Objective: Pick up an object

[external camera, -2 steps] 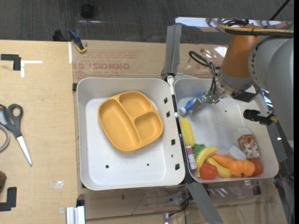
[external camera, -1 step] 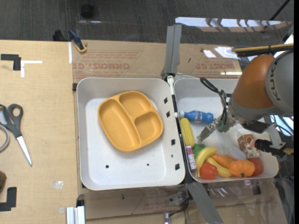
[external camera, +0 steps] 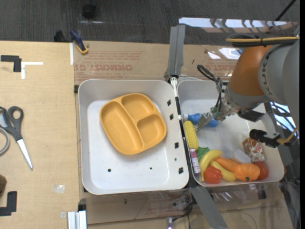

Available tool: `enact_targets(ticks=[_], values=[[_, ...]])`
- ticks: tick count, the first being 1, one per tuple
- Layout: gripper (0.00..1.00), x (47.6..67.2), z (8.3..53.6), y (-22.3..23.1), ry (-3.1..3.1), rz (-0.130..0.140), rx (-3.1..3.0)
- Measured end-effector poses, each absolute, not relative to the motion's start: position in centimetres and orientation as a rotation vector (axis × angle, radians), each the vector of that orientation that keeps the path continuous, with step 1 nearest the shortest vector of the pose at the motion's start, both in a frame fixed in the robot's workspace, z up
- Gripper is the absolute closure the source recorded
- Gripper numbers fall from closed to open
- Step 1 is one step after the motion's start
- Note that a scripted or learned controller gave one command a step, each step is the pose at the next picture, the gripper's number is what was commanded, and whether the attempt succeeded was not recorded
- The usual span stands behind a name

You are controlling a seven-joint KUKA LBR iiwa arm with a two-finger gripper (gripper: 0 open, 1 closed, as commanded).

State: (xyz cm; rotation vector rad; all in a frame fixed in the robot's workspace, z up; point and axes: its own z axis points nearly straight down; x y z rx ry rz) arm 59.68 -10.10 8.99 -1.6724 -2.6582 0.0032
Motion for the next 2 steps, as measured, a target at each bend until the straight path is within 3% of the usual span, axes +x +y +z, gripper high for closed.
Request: enact_targets(ticks=[1, 2], values=[[1.00, 59.7, 9.7, -10.1, -2.659, 0.008, -1.667], [1.00, 65.9, 19.0, -4.5, -2.534, 0.005, -1.856]])
